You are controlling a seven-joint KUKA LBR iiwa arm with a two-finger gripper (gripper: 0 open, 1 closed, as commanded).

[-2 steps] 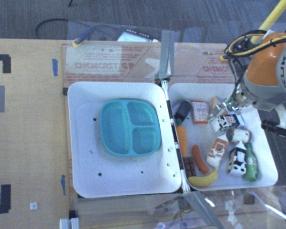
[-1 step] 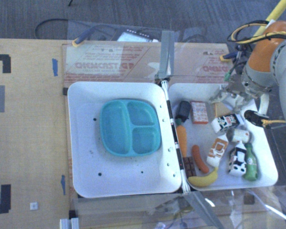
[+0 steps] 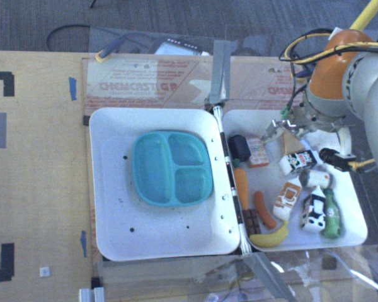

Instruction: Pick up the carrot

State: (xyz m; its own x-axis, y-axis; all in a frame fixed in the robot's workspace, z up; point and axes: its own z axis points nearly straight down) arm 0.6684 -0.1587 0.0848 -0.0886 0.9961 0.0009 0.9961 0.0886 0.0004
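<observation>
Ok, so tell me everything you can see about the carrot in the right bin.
The carrot is a smooth orange toy-like piece, probably plastic, long and rounded. It lies flat in the right bin, lengthwise along the bin's left wall. A black block sits just beyond its far end, and a red sausage-like piece lies close on its right. Whether they touch it is unclear. The gripper is apart from it, over the bin's far side.

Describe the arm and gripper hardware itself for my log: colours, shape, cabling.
The arm is bulky, rounded and light grey, with an orange band above the wrist. Black and yellow cables loop over that band. The gripper is small, metallic grey and thin-fingered.
</observation>
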